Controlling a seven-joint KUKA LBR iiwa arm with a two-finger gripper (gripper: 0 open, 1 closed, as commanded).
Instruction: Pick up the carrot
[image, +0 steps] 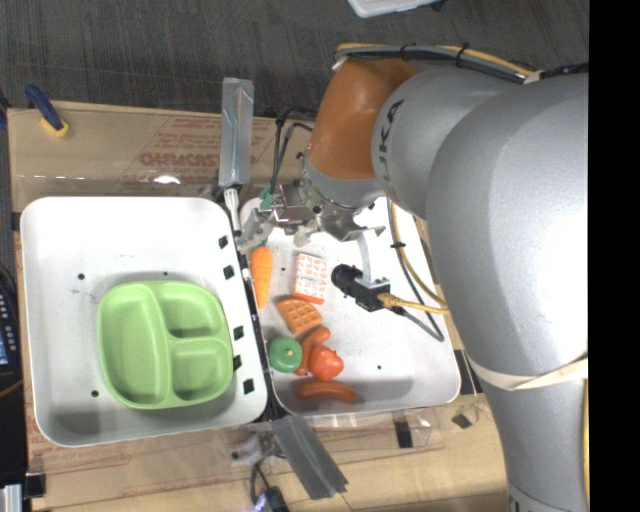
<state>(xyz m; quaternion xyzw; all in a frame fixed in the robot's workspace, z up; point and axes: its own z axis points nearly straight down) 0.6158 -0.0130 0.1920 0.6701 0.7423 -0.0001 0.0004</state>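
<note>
Red printed lettering runs across the flat cardboard sheet (130, 150) lying at about eleven o'clock, above the left white bin (40, 300); the print appears reversed or upside down and is too blurred to make out. On the grey arm (470, 160), at about one o'clock, dark vertical letters read "KUKA" beside the orange band (350, 120). A small white and red packet (310, 277) in the right bin (420, 370) bears a pattern too small to read.

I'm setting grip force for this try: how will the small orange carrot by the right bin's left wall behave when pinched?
The small orange carrot looks like smooth moulded plastic, so probably stiff and light. Its tapered, rounded body may slip or roll from a pinch. It lies along the right white bin's left wall, perhaps crowding one finger.
</note>
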